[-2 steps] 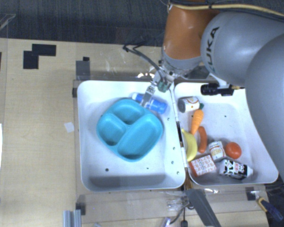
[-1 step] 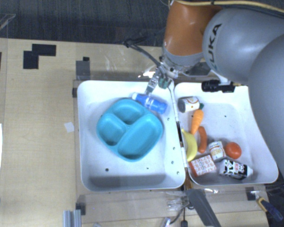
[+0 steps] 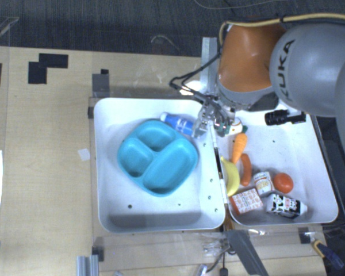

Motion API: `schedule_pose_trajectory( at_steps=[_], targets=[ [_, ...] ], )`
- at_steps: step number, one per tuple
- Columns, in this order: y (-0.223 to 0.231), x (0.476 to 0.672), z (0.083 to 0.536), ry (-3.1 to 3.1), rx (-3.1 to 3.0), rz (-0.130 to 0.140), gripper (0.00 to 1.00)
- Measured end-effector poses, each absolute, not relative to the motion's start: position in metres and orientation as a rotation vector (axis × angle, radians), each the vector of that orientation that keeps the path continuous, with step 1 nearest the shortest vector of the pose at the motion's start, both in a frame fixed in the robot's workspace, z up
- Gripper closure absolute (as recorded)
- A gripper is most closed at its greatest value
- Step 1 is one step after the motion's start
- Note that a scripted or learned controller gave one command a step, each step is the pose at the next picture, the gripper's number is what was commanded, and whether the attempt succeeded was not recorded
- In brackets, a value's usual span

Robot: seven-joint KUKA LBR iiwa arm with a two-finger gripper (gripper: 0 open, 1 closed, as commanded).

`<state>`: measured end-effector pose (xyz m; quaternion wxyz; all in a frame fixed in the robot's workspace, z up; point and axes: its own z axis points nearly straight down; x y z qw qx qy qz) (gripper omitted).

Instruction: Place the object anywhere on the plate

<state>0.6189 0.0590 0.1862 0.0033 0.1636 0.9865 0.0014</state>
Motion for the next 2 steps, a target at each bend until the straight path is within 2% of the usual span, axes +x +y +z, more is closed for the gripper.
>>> schedule_pose_trajectory(
  at_steps=[1,2],
  targets=[
    [0.0605,0.6211,0.1988,3.084,0.512,0.011,1.00],
    [0.0599,0.6215,0.2048,2.999,0.913,0.005,1.00]
  ],
)
